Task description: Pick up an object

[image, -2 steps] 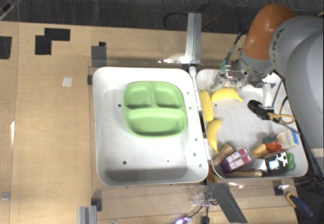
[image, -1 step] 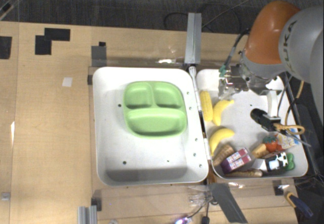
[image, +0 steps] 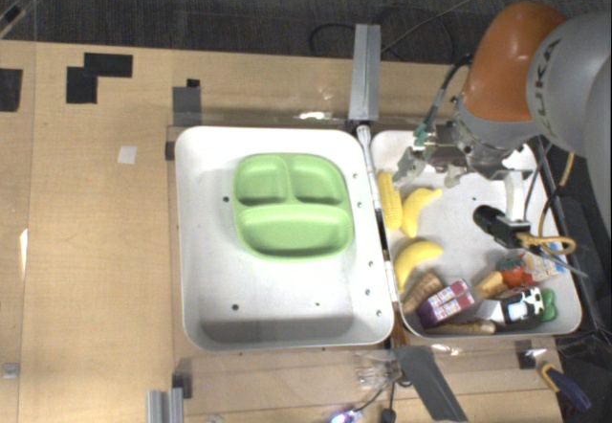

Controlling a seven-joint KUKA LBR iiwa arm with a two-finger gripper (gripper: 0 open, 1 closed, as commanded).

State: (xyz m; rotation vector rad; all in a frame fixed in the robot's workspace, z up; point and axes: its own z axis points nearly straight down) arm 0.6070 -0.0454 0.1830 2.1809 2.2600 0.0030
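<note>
My gripper (image: 422, 166) hangs over the far left part of the right bin (image: 571, 314), just above a curved yellow banana (image: 418, 205). Beside the banana, a yellow corn cob (image: 385, 201) lies along the bin's left wall. Nearer the front sit a rounded yellow fruit (image: 418, 257), a brown cone (image: 421, 289), a purple box (image: 446, 303) and a tan stick (image: 468, 326). At the front right lie an orange carrot piece (image: 491, 283), a small red item (image: 516, 276) and a green, black and white toy (image: 531, 306). I see nothing held in the gripper.
The left bin (image: 206, 249) holds a green divided plate (image: 292, 204), set toward its far side. A metal post (image: 364, 77) stands behind the gap between the bins. The arm's grey and orange body (image: 512, 67) looms over the right bin's far right corner.
</note>
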